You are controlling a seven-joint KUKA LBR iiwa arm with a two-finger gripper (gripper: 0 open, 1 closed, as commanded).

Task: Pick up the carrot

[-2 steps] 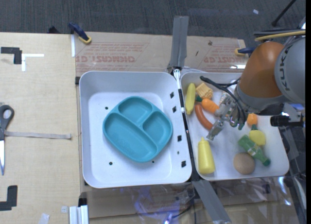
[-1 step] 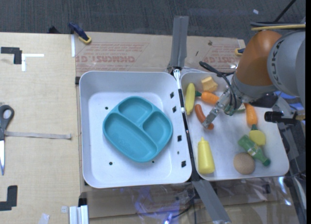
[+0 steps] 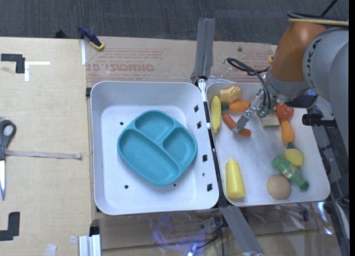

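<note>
The carrot (image 3: 239, 106) is orange with a green top and lies near the back left of the right bin (image 3: 260, 163). My gripper (image 3: 242, 125) hangs low just in front of it, over a reddish-orange sausage-shaped piece (image 3: 229, 121). It sits beside the carrot, and nothing shows in its grip. A second orange carrot-like piece (image 3: 287, 132) lies further right, under the arm's wrist.
The right bin also holds a cheese wedge (image 3: 229, 93), a yellow corn-like piece (image 3: 215, 114), a mustard bottle (image 3: 234, 178), a lemon (image 3: 294, 156), a green bottle (image 3: 289, 170) and a tan ball (image 3: 278, 186). A blue divided plate (image 3: 157, 146) lies in the left bin (image 3: 105, 155).
</note>
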